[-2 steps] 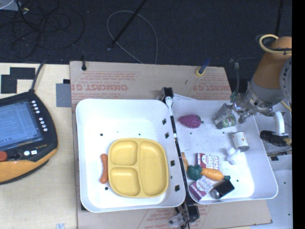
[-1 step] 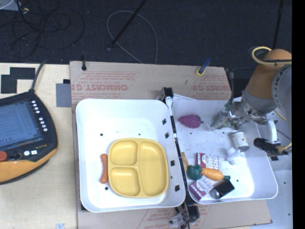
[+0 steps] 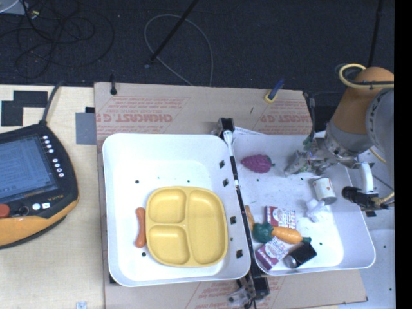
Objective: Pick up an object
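Note:
My gripper (image 3: 301, 163) hangs low over the back of the right bin (image 3: 358, 235), under the grey and orange arm (image 3: 354, 118). A purple lump (image 3: 257, 163) lies just to its left, apart from it. A white cylinder with a red mark (image 3: 323, 189) lies just in front of it on the right. Nearer the front are an orange carrot with a green top (image 3: 286, 235), a maroon and white box (image 3: 280, 215), a similar packet (image 3: 273, 252) and a black block (image 3: 300, 254). I see nothing held in the gripper.
The left bin (image 3: 129, 148) holds a yellow divided plate (image 3: 187, 226) with an orange sausage (image 3: 140, 227) beside it. A control pendant (image 3: 29, 176) lies on the bench at far left. Both bins rest on cardboard (image 3: 167, 111). Cables cross the dark floor behind.

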You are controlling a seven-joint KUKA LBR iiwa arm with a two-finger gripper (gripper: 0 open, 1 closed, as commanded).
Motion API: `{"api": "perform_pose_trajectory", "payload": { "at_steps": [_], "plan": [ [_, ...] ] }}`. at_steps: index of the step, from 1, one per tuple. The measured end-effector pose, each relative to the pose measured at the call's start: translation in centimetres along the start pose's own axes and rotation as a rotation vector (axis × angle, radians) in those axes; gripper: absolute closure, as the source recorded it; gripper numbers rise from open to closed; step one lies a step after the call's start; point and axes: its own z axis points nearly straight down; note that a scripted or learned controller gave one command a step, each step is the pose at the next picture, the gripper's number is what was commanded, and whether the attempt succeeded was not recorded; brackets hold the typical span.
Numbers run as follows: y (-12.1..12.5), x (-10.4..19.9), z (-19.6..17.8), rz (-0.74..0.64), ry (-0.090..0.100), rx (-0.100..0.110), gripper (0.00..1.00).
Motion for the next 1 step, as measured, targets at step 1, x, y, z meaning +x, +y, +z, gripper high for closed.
{"api": "perform_pose_trajectory", "payload": {
  "at_steps": [1],
  "plan": [
    [-0.05,2.19,0.04,0.000,0.001,0.000,0.00]
  ]
}}
